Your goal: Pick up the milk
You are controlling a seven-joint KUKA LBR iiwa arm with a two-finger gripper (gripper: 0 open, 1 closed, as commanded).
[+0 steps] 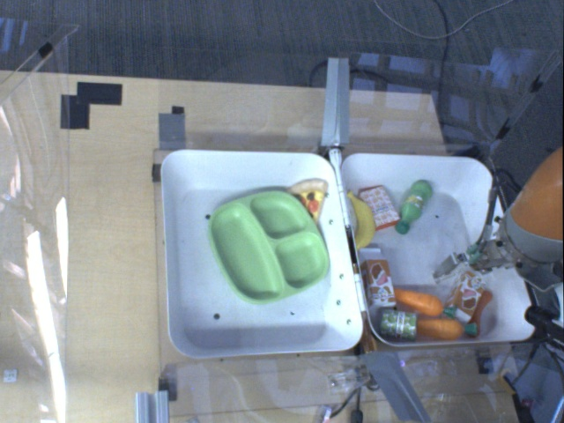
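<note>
The gripper [473, 258] hovers low at the right bin's [458, 167] right side, its grip too blurred to judge; the milk [378, 282] lies along that bin's left wall, long axis running near-to-far

A green sectioned tray [269, 245] lay in the left bin [189, 324], well left of the pincer [471, 263]. Two carrots [419, 303] and a green can [398, 324] sat just below-left of it; a green bottle [412, 204] and banana [361, 223] lay up-left.

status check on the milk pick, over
Gripper low in right bin, over a small carton. Nothing seen held. Carrots and can close by.
</note>
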